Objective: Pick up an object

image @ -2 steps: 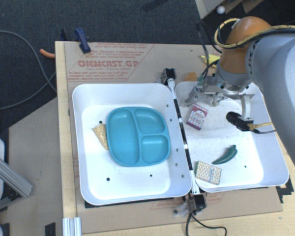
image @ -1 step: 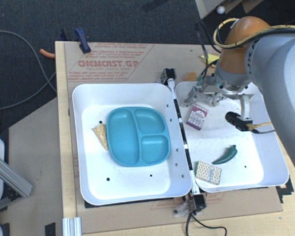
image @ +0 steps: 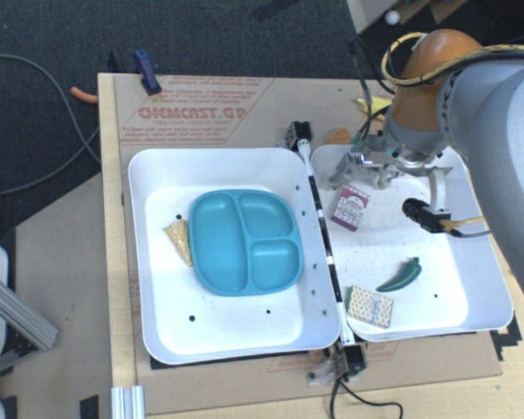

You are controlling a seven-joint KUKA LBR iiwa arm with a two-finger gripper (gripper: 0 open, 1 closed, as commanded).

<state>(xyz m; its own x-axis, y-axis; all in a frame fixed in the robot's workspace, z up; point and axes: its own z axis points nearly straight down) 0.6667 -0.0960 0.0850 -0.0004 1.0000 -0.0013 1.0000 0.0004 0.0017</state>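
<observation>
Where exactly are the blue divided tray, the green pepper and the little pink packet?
blue divided tray (image: 244,241): camera view, on its middle ridge.
green pepper (image: 401,275): camera view, on the middle of its curved body.
pink packet (image: 350,208): camera view, on its printed face.

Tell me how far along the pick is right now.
Done: the arm has reached the right bin, with the gripper low just above the pink packet. In hand: nothing visibly held. Left: grasping and lifting; the green pepper and patterned packet lie untouched.
</observation>
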